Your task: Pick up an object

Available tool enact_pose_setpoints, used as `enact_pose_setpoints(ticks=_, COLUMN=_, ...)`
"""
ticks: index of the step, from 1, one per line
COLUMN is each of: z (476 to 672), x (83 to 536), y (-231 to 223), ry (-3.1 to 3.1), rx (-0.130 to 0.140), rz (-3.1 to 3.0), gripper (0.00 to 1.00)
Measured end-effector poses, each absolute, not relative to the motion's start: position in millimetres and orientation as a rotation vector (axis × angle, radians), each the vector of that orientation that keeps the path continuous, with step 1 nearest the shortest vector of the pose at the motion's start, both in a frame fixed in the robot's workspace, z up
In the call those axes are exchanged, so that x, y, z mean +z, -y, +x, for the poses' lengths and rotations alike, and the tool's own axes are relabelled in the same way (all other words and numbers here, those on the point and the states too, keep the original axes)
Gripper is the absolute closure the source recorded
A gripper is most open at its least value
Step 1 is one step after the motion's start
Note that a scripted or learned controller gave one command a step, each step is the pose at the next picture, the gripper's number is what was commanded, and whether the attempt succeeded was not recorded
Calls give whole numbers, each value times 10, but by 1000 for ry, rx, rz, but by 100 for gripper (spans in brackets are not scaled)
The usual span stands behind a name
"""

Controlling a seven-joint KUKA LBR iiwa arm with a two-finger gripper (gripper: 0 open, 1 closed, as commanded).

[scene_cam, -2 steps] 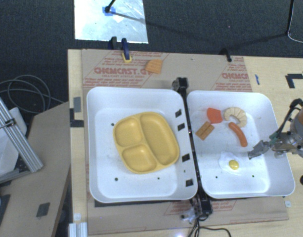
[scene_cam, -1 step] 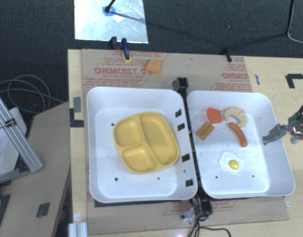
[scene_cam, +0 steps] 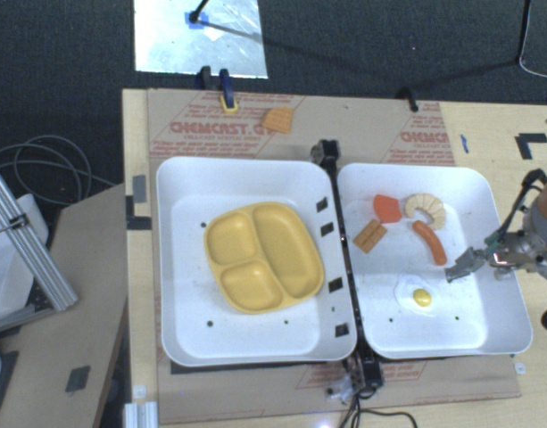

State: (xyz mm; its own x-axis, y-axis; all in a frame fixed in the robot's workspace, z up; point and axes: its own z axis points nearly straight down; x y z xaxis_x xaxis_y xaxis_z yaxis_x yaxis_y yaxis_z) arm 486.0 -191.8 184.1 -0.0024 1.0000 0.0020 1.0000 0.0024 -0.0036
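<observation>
- Camera view: I saw the gripper (scene_cam: 465, 267) low over the right bin (scene_cam: 505, 328), near its right wall; I could not tell its state, and nothing showed in its grasp.
- Toy food lay in that bin: a sausage (scene_cam: 430, 242) just left of the gripper, a fried egg (scene_cam: 416, 295) below, and a shrimp (scene_cam: 424, 208), red piece (scene_cam: 387, 208) and cracker (scene_cam: 369, 235) beyond.
- A yellow divided tray (scene_cam: 262, 257) sat in the left bin (scene_cam: 179, 328).

Robotics lab: bench (scene_cam: 139, 150) with two white bins (scene_cam: 179, 185), aluminium framing (scene_cam: 28, 239), loose cables (scene_cam: 50, 163), dark carpet.
</observation>
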Motion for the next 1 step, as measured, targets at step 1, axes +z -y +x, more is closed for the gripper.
enact_pose_setpoints(ticks=1, z=4874, x=2256, y=2076, ry=2226, rx=-3, rz=-2225, gripper=0)
